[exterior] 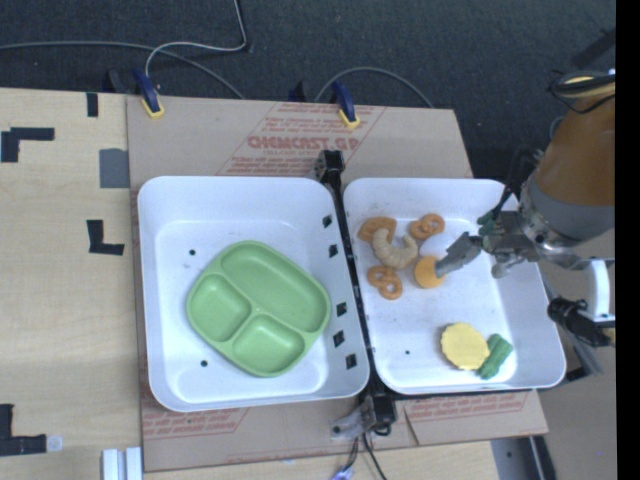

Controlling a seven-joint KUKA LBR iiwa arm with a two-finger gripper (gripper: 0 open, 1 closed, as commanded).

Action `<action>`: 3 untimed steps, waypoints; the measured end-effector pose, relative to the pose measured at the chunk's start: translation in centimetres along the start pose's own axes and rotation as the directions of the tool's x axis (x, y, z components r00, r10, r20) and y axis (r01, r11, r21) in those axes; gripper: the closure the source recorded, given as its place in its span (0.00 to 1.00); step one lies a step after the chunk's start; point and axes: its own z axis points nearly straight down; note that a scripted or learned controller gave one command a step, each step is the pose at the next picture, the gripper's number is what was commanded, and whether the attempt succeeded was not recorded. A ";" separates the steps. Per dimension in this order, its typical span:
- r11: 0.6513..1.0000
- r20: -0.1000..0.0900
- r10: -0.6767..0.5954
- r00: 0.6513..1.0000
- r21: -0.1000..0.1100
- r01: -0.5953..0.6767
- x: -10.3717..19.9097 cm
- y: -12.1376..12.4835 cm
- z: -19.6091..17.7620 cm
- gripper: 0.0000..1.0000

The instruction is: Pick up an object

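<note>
The right bin (520, 298) holds a cluster of small orange and tan snack-like pieces: a curved orange one (378, 230), a pretzel shape (429, 226), a tan piece (396, 254), another pretzel shape (387, 283) and a round orange piece (428, 272). My gripper (453, 258) reaches in from the right, tilted, with its tip just right of the round orange piece. I cannot make out anything held in it. Near the bin's front lie a yellow disc (465, 346) and a green item (496, 356) touching it.
The left bin (170, 218) carries a green divided plate (258, 306). Black clips sit along the divider (345, 268) between the bins. Both bins rest on a cardboard sheet (300, 138) held by blue clamps. The arm's grey and orange body (580, 168) hangs over the right bin's right rim.
</note>
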 end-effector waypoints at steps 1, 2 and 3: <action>1.000 0.000 0.000 1.000 0.002 0.000 0.5 3.2 9.0 0.00; 1.000 0.001 0.000 1.000 -0.006 0.000 2.5 6.4 14.9 0.00; 1.000 -0.001 -0.001 1.000 -0.009 0.001 2.6 6.5 13.9 1.00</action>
